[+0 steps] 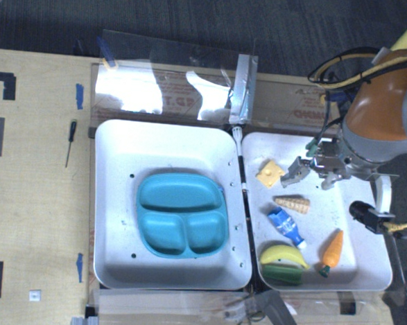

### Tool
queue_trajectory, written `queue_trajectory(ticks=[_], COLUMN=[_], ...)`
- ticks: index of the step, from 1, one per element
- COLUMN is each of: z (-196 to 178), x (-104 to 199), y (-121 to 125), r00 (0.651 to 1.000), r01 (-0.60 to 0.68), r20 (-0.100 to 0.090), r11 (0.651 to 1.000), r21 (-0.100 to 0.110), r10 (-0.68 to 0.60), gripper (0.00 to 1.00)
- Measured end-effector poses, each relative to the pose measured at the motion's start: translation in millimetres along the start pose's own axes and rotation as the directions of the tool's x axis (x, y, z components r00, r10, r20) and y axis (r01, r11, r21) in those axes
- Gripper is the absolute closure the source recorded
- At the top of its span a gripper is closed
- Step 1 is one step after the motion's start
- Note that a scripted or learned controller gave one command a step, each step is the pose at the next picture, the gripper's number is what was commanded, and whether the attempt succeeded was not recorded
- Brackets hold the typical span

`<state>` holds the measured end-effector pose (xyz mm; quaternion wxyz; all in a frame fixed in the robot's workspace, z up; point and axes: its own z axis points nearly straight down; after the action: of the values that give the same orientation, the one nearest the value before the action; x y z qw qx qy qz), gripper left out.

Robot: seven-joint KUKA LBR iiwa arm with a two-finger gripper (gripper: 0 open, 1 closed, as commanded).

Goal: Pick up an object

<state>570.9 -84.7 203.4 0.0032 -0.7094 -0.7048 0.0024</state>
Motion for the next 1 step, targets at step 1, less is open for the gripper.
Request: queue_trajectory(ticks=[1], z=[94.1], x=[-11.6], y=[-10.3], r00=[0.985], r01=[0.172], r20=[0.01], r11=[0.985], r21=[-0.031], r10=[-0.172], gripper=[0.0])
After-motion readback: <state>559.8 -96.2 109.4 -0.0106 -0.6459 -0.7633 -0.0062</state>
